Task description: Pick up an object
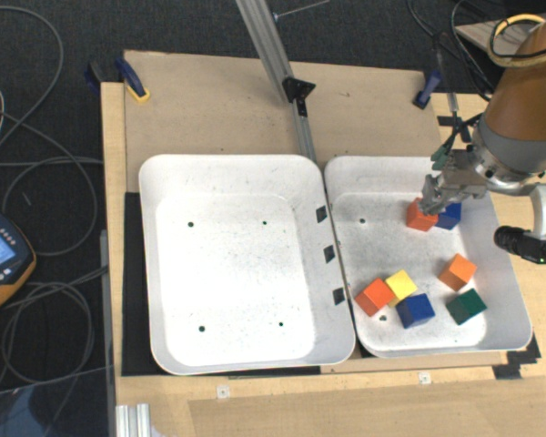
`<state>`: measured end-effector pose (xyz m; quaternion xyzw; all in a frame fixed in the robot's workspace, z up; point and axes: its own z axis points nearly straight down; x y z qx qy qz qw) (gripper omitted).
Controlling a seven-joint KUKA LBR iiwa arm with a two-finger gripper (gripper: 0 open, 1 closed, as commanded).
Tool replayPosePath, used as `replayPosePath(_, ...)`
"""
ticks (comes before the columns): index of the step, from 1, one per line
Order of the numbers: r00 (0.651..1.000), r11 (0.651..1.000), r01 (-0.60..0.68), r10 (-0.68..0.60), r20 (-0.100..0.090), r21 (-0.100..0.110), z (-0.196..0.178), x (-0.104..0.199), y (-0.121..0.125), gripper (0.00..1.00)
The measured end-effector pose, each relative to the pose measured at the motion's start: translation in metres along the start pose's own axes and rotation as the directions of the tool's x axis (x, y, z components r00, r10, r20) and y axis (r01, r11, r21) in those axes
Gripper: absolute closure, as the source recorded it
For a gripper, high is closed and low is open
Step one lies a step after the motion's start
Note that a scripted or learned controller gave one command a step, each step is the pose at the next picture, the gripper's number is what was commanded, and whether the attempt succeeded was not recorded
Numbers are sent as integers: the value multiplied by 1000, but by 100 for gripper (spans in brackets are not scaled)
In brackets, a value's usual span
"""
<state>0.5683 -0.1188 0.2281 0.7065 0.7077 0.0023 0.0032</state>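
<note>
Plywood worktop (227, 89) with two white bins | gripper (439, 197) low in right bin (346, 244), finger state cannot be told | directly over red cube (420, 218) touching blue cube (449, 214), apparently lining up a grasp | remaining cubes cluster nearer front rim

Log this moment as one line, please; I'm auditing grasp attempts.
gripper: over right bin | directly above red block beside blue block | grasp: unconfirmed
</note>
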Motion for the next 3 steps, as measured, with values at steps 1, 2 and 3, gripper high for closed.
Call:
replayPosePath(1,1000,1000,5,-5,-4,4,-5,59,4,100)
replayPosePath(2,1000,1000,6,-6,-4,4,-13,113,27,100)
replayPosePath(3,1000,1000,3,-3,-1,6,-7,161,31,100)
